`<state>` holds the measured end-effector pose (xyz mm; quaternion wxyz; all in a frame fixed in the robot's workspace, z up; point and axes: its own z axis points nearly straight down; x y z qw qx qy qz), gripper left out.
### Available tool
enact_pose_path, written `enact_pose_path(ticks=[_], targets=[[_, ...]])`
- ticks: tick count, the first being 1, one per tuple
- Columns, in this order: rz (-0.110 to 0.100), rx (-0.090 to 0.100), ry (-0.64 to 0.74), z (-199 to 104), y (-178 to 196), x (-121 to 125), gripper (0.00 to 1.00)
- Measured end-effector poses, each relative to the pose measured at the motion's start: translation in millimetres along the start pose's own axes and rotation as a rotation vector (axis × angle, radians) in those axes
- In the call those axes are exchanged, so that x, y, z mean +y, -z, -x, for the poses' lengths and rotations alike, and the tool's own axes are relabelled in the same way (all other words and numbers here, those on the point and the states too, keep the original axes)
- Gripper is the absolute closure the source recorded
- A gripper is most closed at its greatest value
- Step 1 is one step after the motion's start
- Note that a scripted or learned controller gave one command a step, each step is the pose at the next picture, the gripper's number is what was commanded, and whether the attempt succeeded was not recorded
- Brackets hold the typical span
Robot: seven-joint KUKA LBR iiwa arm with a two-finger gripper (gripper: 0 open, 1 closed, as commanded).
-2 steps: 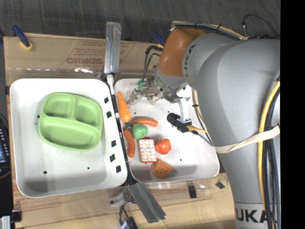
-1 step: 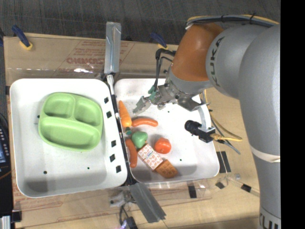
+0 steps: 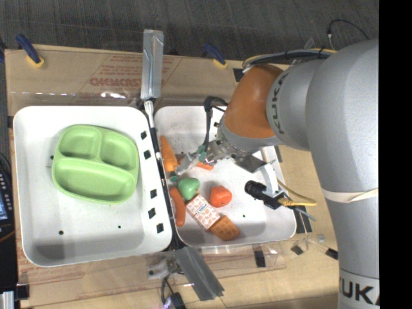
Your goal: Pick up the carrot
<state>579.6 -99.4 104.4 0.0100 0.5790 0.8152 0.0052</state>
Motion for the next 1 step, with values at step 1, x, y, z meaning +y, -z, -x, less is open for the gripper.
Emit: enact_pose_path(ticks=[1], targets=[[0.004, -0.002, 0.199, 2.8, -0.9, -28.1, 0.0]])
